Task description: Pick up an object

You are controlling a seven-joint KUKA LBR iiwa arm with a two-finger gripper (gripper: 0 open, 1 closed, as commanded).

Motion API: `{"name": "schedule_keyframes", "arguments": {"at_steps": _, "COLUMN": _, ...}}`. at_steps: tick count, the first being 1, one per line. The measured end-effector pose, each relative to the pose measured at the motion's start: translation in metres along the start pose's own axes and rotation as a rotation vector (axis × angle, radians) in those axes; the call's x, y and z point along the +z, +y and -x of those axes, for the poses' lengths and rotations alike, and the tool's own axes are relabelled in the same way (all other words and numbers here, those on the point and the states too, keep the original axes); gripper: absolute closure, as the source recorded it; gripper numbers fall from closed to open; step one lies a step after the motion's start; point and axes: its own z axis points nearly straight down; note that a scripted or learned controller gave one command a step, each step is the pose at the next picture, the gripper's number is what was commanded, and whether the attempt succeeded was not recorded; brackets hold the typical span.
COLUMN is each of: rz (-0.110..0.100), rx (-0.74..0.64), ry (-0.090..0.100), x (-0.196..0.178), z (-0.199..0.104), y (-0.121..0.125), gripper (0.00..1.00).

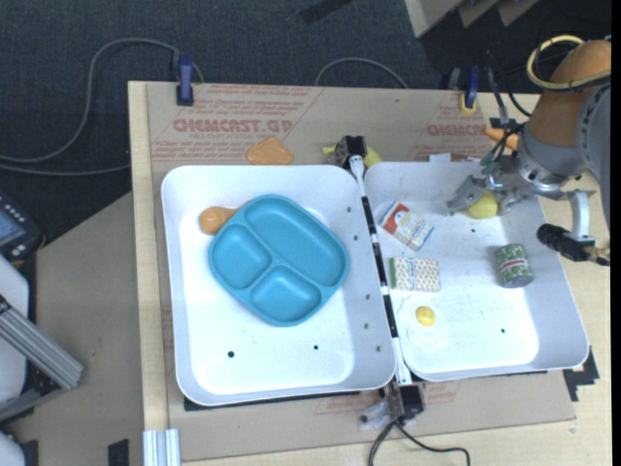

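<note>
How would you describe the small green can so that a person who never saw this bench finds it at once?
Look at the right white bin, the one without the blue divided plastic plate. Near its right wall lies a small green cylindrical can, on its side. Its neighbours are flat packets or yellow pieces; it is the single round green thing, below the arm's hand.
</note>
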Motion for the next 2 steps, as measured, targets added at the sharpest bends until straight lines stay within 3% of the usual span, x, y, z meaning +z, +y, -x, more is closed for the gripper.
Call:
{"name": "schedule_keyframes", "arguments": {"at_steps": 1, "rz": 0.004, "rx": 0.004, "ry": -0.011, "x": -0.011, "z": 0.003, "y": -0.003, "gripper": 1.00}}
{"name": "schedule_keyframes", "arguments": {"at_steps": 2, "rz": -0.010, "rx": 0.004, "ry": -0.008, "x": -0.008, "z": -0.072, "y": 0.002, "gripper": 1.00}}
